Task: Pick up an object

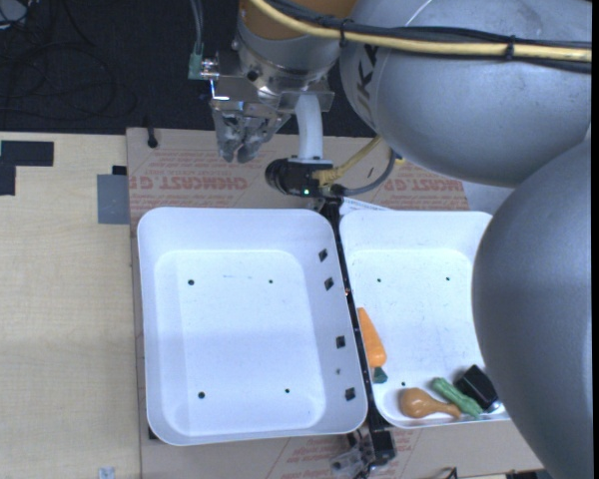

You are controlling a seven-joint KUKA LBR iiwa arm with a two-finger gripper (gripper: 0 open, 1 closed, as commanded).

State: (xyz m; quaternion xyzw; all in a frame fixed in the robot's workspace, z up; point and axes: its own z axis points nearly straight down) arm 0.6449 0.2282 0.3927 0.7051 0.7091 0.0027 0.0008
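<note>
Lying nearest the camera, along the front edge of the right bin, is a small cluster of things: a tan pear-shaped piece at the front wall, a green stick-like piece just beside it and touching its narrow end, and a black block next to that, partly cut off by the big grey arm that covers the bin's right side. A little further back, an orange carrot-shaped piece lies against the bin's left wall, with a small dark green bit at its near end. None of these things is touched by the arm.

The left bin sits just beside the right one, the two meeting along a dark seam with black clips. Its white floor shows a few small dark dots. Both bins rest on a brown cardboard sheet with red printing, which lies on the pale wooden tabletop.

Further back, beyond the far rim of the left bin, the pincer hangs over the cardboard, well apart from the objects. Its fingers look drawn together at the tips, with nothing between them. Above it is the metal wrist, then the orange band, with a yellow cable running across the grey arm. Dark floor with loose cables lies behind.
</note>
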